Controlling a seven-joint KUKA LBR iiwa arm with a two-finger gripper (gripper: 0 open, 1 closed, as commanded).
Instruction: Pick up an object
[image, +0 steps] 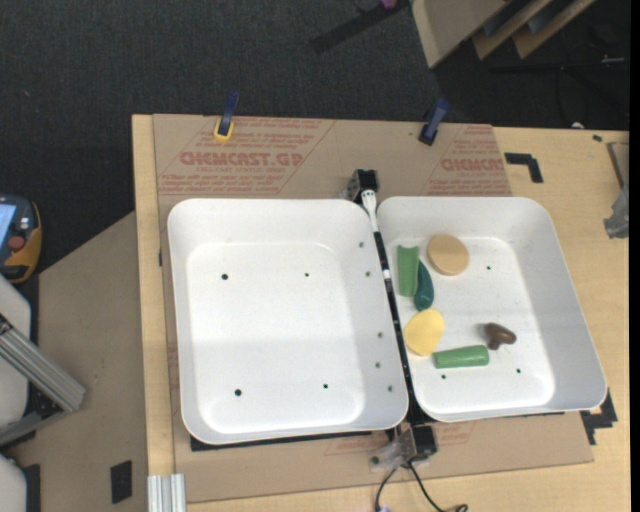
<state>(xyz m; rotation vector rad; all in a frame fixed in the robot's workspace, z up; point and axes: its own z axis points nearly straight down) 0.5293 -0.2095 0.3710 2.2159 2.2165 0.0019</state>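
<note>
- I'm choosing a target first: every candidate sits in the right bin (560, 300), bunched toward its left wall, and none has been lifted yet
- I can't tell the gripper's state from this view, so I'd want its fingers confirmed wide apart before any descent
- My pick would be the green bar (461, 356): it lies alone near the front, long and narrow, so closing across its short side looks easiest
- The tan disc (449, 254) is flat and round, probably too low to catch cleanly
- The yellow lump (424, 331) looks smooth and rounded; I'd expect it to squirt out sideways
- The green stick (407, 270) touches the teal piece (425, 287), and both crowd the wall, leaving little finger room
- The brown piece (499, 335) is small and irregular, just beside the bar's end, so I'd come down at the bar's middle
- The left bin (190, 300) is glossy white plastic with small dark holes
</note>
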